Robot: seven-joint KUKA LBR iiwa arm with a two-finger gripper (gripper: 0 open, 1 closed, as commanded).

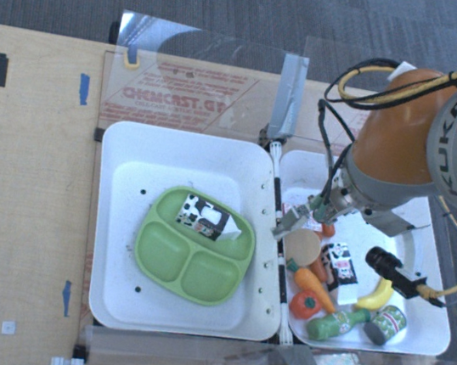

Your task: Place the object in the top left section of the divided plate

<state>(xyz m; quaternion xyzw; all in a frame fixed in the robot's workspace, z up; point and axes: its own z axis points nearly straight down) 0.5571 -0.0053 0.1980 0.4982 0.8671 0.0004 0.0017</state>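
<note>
Black-and-white patterned carton lies in green divided plate's top section; gripper right of plate, grip state unclear; retreat straight.

B/w carton lying tilted in top section of green divided plate, left bin.

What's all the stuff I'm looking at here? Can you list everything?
Bins: two, white, side by side on the bench.
Divided plate: one, green, in the left bin.
Carton: one, black-and-white cow pattern, in the plate's top section.
Small carton: one, black and white, right bin.
Carrot: one, orange, right bin.
Tomato: one, red, right bin.
Banana: one, yellow, right bin.
Can: one, green-labelled, right bin.
Arm: one, grey and orange, over the right bin.
Gripper: one, at the right bin's left edge.
</note>
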